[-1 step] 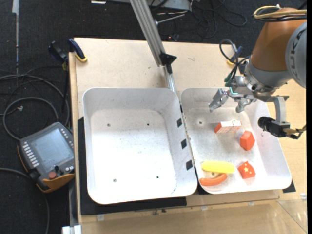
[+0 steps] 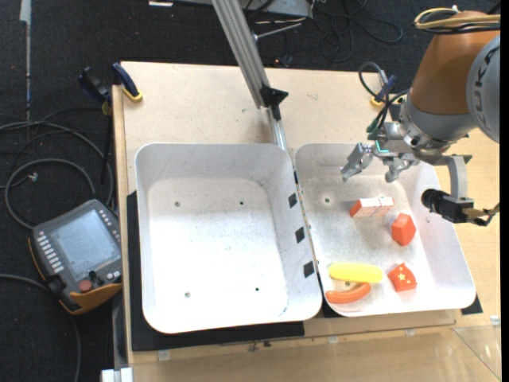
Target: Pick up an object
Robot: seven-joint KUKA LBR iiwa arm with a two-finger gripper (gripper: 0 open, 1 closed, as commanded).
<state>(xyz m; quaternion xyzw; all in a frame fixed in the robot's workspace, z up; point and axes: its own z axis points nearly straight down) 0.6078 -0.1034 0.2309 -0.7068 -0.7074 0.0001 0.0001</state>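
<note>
Nothing picked up yet. Claw (image 2: 375,165) spread open and holding nothing, hanging above the right shallow white bin (image 2: 453,249). Just below it, lying on the bin floor: small red-and-white box (image 2: 372,207). Descent, closing and lift all remaining, by judgement.

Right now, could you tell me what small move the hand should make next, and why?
Probably lower the hand toward the red and white box. Its fingers look spread, nothing sits between them, and it hangs above the right bin, just up the view from that box, the nearest item.
</note>
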